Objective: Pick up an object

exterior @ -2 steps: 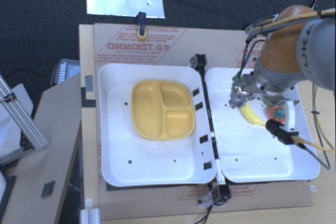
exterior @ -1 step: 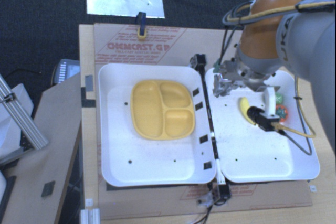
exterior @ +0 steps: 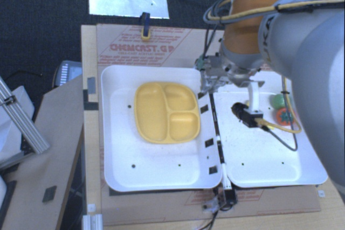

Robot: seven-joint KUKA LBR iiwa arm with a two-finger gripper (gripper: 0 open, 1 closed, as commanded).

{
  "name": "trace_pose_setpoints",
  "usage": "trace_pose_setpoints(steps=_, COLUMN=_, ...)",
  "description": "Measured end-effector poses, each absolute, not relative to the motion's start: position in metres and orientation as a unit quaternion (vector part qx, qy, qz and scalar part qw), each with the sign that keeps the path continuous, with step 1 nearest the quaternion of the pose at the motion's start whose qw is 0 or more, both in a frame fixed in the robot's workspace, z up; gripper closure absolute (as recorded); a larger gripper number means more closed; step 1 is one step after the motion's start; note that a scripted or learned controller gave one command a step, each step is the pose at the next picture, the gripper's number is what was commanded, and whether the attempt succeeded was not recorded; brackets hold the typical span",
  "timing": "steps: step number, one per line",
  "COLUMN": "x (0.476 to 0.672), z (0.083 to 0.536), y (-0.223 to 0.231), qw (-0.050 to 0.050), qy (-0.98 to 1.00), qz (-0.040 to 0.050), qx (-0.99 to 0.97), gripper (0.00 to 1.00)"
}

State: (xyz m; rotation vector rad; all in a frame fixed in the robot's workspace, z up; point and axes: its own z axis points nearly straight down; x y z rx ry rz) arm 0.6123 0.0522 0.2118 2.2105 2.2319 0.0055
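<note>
This was a robotics lab test cell, not a home or shop. A grey industrial arm (exterior: 307, 46) with an orange band reached over two shallow white bins (exterior: 116, 132) set on a printed cardboard sheet (exterior: 143, 47) atop a plain wooden bench (exterior: 62, 132). Dark carpet (exterior: 43, 2) lay behind, loose cables (exterior: 280, 129) trailed across, and an aluminium extrusion (exterior: 21, 118) leaned at the left.

Glossy yellow plastic tray (exterior: 166, 112)

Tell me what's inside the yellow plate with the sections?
The yellow plastic divided plate in the left white bin shows three bare compartments. Whatever lies under the plate is covered.
</note>
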Motion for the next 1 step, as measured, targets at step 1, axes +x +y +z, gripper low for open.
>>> trace_pose_setpoints(steps=1, x=0.64, z=0.2275, y=0.1036, qw=0.001, qy=0.711, qz=0.0031, qx=0.704, gripper=1.0)
